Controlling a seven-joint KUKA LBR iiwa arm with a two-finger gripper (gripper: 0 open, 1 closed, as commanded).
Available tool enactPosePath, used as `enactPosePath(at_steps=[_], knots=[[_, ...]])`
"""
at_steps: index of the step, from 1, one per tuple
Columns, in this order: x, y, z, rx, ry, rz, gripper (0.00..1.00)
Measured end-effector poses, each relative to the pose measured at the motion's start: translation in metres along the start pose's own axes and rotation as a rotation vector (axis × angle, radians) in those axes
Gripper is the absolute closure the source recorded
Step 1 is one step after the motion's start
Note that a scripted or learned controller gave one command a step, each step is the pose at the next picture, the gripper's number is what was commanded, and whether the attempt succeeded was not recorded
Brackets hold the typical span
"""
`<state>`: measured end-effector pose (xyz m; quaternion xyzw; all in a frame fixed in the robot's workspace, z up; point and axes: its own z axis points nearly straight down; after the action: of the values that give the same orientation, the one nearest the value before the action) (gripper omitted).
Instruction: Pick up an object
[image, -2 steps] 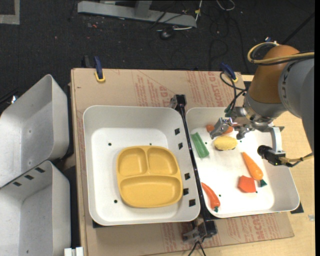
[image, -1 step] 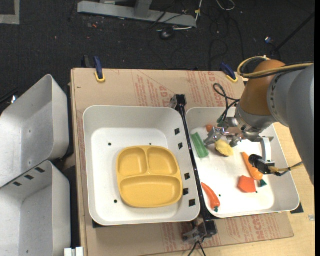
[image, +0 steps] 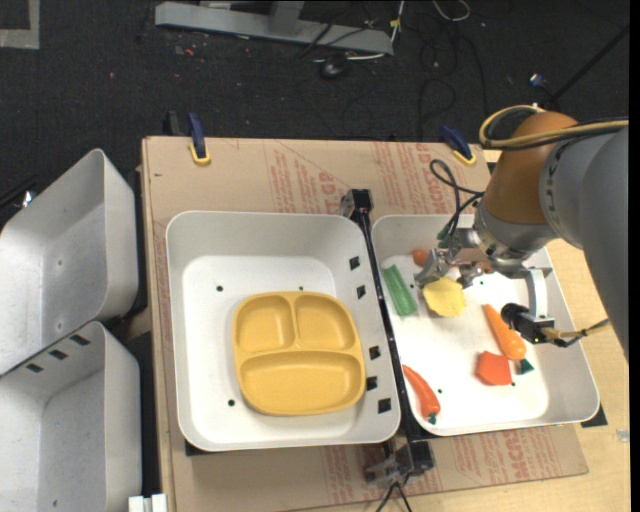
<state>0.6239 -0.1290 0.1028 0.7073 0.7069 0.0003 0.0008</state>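
Right-hand bin (image: 560, 395), upper part: yellow piece (image: 445, 298), lying just below and touching the pincer (image: 452, 262), with no clear long axis. Pincer state: cannot tell, hidden by the wrist; no grasp evident. Same bin: green stick (image: 401, 293) to the left, carrot (image: 505, 333) to the right, orange block (image: 493, 369), red pepper (image: 423, 391); left-hand bin: yellow tray (image: 298, 352).

We see open floor in the right bin's (image: 570, 405) middle; the green piece (image: 400, 292), yellow piece (image: 445, 298), carrot (image: 505, 333) and orange block (image: 493, 369) crowd around it, pepper (image: 423, 391) near-left.
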Motion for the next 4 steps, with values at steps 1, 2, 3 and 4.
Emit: enactPosePath(at_steps=[1, 2, 3, 4], knots=[[-0.009, -0.004, -0.053, -0.004, -0.001, 0.001, 1.0], [-0.011, 0.001, -0.118, -0.006, -0.001, -0.003, 1.0], [-0.01, 0.002, -0.125, -0.001, 0.0, -0.003, 1.0], [0.034, -0.001, -0.121, 0.003, 0.002, -0.007, 1.0]])
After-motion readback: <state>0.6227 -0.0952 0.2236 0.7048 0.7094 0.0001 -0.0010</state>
